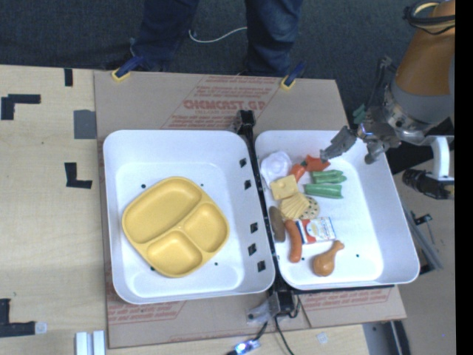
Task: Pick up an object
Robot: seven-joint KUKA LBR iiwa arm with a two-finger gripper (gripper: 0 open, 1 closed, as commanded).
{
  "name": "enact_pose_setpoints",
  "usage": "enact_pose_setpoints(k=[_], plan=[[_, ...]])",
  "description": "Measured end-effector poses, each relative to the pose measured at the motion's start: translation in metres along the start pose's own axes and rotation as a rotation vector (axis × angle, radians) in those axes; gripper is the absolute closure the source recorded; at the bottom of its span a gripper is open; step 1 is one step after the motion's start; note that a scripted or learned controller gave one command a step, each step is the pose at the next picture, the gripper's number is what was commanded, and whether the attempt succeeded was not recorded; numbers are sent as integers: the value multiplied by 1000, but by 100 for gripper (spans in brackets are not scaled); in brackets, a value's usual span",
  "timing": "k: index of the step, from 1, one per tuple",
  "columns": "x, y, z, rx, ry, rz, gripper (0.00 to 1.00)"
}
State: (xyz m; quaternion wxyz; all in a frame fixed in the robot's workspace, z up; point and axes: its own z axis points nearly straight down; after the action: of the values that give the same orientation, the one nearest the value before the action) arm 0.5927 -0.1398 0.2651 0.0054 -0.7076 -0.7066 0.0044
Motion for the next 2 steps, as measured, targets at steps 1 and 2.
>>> enact_pose_setpoints(k=[1,2], plan=[[0,2,-7,-12,-2,-3,0],[-2,1,57,-6,-1,-3,0]])
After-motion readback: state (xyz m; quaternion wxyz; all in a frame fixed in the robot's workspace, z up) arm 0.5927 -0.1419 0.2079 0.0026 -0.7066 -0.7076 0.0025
